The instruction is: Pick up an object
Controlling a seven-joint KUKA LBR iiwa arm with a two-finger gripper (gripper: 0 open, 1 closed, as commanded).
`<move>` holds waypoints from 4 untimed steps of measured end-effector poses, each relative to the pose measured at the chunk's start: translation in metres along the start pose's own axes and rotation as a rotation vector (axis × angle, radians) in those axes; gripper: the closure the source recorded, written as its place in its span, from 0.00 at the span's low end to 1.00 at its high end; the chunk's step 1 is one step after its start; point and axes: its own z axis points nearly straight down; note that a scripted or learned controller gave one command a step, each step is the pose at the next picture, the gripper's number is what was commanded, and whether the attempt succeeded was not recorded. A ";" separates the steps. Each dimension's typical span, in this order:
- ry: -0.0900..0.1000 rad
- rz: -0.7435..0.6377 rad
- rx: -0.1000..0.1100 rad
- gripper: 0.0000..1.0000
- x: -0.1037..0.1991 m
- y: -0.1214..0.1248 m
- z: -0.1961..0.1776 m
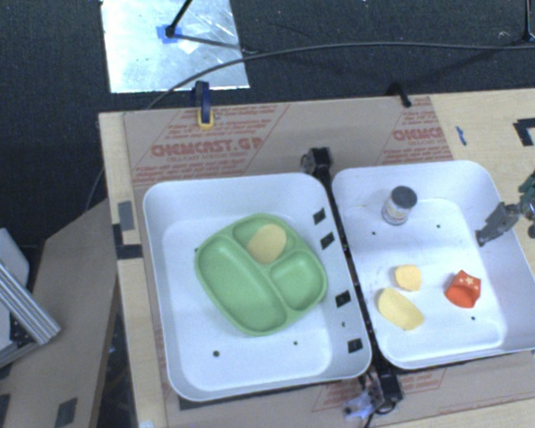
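Reaching in from the right, the pincer (496,225) is seen at the right rim of the right bin (449,343); whether it is open or closed cannot be told. Inside that bin lie a small can (398,204), two yellow pieces (406,278) (400,308) and a red piece (463,289). A green divided plate (247,290) sits in the left bin (183,263) and bears a yellow item (267,243).

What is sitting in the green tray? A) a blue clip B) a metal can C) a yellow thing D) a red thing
C: a pale yellow piece lies in one compartment of the green tray, while the red thing and the can are in the right bin.
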 end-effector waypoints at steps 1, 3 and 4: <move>-0.003 -0.004 -0.011 0.00 0.001 0.002 -0.006; -0.003 -0.002 -0.011 0.00 -0.002 0.021 0.084; -0.001 -0.001 -0.008 0.00 -0.001 0.013 0.142</move>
